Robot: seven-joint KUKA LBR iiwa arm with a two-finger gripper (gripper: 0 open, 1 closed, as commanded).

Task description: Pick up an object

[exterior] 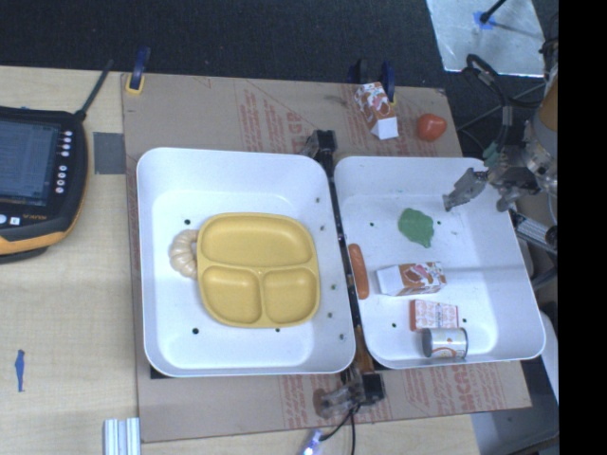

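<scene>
One green leafy object (415,227), flat in right bin (493,254)

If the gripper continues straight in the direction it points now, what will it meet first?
The two-finger gripper points left and downward, toward the flat green leaf-shaped piece in the right white bin. It would probably meet that piece first, though from this view its height is unclear, so it may touch the bin floor short of it.

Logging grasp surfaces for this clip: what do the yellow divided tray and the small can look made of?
Yellow tray: probably moulded plastic, matte, uniform colour with soft rounded compartment ridges. Can: likely metal, its silvery side showing bright glints, though a shiny label could look alike.
</scene>
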